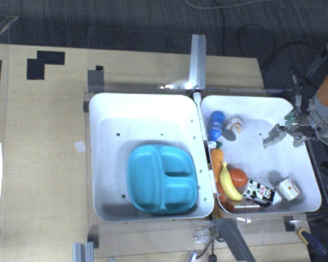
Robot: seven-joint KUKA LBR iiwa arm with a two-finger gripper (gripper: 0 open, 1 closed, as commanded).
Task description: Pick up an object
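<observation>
The right bin (262, 105) holds several objects. A blue bottle (215, 125) and a small can (234, 126) lie at its far left. Along the left wall run an orange carrot (216, 158), a yellow banana (228, 183) and a red tomato-like ball (238, 176). A black-and-white box (259, 192) and a white cup (288, 189) sit near the front edge. My gripper (286, 137) hangs above the bin's right-middle floor, open, with nothing between its fingers (272, 136). It is apart from every object, the white cup being the closest.
The left bin (106, 119) carries a blue divided tray (163, 178) in its front half. A metal post (198, 59) rises behind the wall between the bins. The grey arm with its orange band (327, 94) comes in over the right bin's right rim.
</observation>
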